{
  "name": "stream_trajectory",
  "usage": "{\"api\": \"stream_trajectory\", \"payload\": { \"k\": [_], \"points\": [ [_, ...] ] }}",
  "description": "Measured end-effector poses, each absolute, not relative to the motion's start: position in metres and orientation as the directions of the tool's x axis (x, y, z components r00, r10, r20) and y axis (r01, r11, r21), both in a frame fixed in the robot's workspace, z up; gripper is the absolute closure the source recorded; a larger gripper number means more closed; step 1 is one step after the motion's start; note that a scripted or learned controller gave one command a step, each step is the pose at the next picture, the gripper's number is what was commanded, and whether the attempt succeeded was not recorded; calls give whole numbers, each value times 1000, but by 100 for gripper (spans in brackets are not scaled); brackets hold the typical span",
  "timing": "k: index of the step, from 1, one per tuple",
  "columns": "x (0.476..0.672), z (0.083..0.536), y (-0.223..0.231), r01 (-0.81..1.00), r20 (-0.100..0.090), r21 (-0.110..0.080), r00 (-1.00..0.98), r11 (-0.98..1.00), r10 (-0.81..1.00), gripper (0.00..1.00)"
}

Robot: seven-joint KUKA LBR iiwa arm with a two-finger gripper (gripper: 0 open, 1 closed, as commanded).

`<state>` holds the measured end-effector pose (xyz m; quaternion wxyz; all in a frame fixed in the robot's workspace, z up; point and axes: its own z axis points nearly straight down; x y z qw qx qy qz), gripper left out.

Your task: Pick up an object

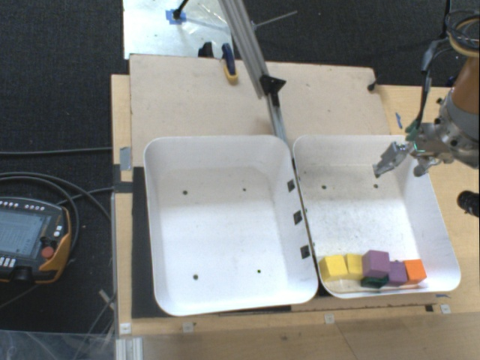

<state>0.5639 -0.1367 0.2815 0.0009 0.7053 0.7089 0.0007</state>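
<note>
Several small blocks lie along the near edge of the right bin (430, 201): two yellow blocks (334, 267), a purple block (376, 261), a smaller purple one (397, 272), a dark green piece (373, 281) and an orange block (415, 270). My gripper (404, 163) hangs over the far right part of that bin, well back from the blocks. Its two fingers (388, 160) are spread apart with nothing between them.
The left bin (217, 223) sits beside the right one, joined along a middle seam with black clips (297, 217). A slanted metal bar (244, 32) crosses the board at the back. A teach pendant (30, 238) lies at the far left off the bench.
</note>
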Motion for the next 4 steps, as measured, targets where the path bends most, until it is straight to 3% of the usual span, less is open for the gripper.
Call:
{"api": "stream_trajectory", "payload": {
  "k": [1,2,3,4],
  "points": [
    [498,231,-199,1000,0,-4,7,-7,1000,0],
    [503,245,-195,1000,-2,7,-3,3,1000,100],
    [551,256,-136,1000,1,6,-13,13,1000,100],
    [488,242,-71,1000,4,-3,-10,10,1000,100]
  ]
}}
